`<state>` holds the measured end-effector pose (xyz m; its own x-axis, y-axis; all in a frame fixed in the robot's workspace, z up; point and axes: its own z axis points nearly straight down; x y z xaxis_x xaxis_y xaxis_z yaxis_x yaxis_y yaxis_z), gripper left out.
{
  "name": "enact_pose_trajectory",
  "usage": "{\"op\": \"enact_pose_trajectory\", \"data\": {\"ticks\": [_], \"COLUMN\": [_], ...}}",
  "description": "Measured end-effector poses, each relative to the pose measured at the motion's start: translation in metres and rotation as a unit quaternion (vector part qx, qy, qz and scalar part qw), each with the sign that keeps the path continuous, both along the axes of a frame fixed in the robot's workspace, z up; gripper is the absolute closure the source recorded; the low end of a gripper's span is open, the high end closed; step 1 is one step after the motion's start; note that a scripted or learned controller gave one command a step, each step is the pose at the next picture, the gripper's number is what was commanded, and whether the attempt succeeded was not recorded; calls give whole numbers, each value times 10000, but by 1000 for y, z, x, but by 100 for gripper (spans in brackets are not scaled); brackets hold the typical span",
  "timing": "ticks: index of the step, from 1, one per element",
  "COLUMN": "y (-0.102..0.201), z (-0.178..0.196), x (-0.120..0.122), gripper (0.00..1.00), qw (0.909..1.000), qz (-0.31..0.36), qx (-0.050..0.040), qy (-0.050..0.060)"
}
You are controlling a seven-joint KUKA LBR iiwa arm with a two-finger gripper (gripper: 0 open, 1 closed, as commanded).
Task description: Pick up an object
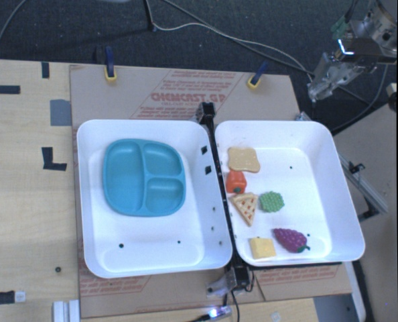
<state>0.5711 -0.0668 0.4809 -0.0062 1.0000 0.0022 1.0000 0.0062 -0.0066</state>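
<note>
Honestly, nothing has been picked up yet as far as I can see from where I stand. The gripper (325, 79) hangs high at the upper right, out past the far corner of the right bin (319, 134) and over the dark floor, well apart from anything it might take; whether it is spread or pressed together I cannot tell from this angle, but nothing shows in it. All the candidates lie in the right bin, mostly crowded toward its left wall: a slice of toast (243, 159) at the top, an orange-red piece (236, 181) touching just below it, a waffle wedge (245, 207) under that, a green leafy piece (271, 201) just beside the wedge, a yellow cheese block (262, 247) near the front, and a purple grape bunch (289, 239) next to the cheese. The left bin (92, 247) holds a blue divided plate (145, 178), lying flat. So I judge the whole job remains: travel over the bin, descend, close on one item, lift. As for writing, the cardboard sheet (179, 92) under the bins carries red print; I read something like "CHEMCAST GP" repeated, upside down to me, though the smaller lines are too faint to make out.
</note>
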Motion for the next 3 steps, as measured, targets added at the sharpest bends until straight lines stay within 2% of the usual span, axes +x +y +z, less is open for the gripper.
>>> {"op": "enact_pose_trajectory", "data": {"ticks": [1, 2, 3], "y": [47, 49, 109], "z": [-102, 59, -153], "x": [-31, 1, -24], "gripper": [100, 100, 100], "qw": [10000, 9999, 10000], "qz": [-8, -19, -13], "qx": [-4, -17, -14], "qy": [35, -116, 61]}}
